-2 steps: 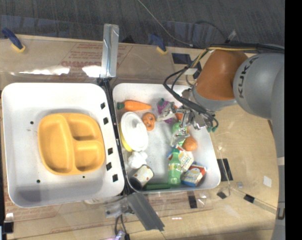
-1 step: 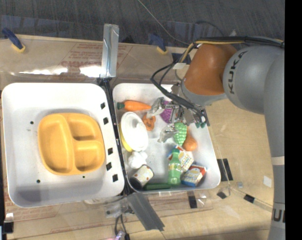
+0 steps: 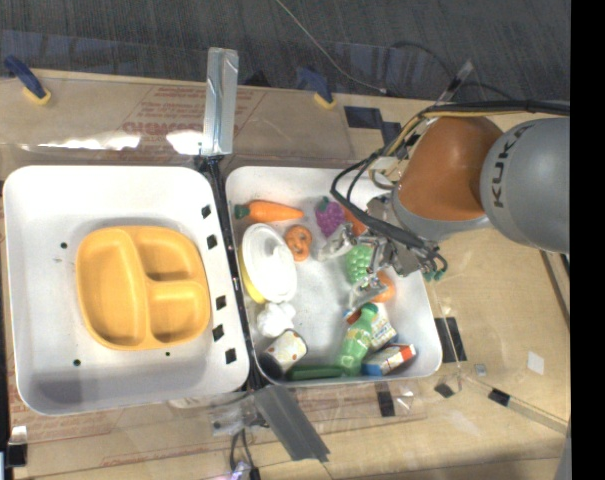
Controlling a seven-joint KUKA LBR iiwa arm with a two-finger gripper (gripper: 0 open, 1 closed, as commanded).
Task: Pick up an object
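Two bins side by side on the tabletop (image 3: 502,348). Left bin (image 3: 42,268): divided tray (image 3: 142,286) sits in its middle. Right bin (image 3: 422,318): carrot (image 3: 274,210) at far edge, bowl (image 3: 269,261) along the left wall, bottle (image 3: 360,336) toward near right, marker (image 3: 317,373) along near wall. My claw (image 3: 367,268) is over the right bin's centre-right.

right bin (image 3: 422,313): crowded with toys | left bin (image 3: 27,268): tray (image 3: 142,286), open margins

Dark carpet floor (image 3: 102,8), cardboard-covered bench (image 3: 502,358)
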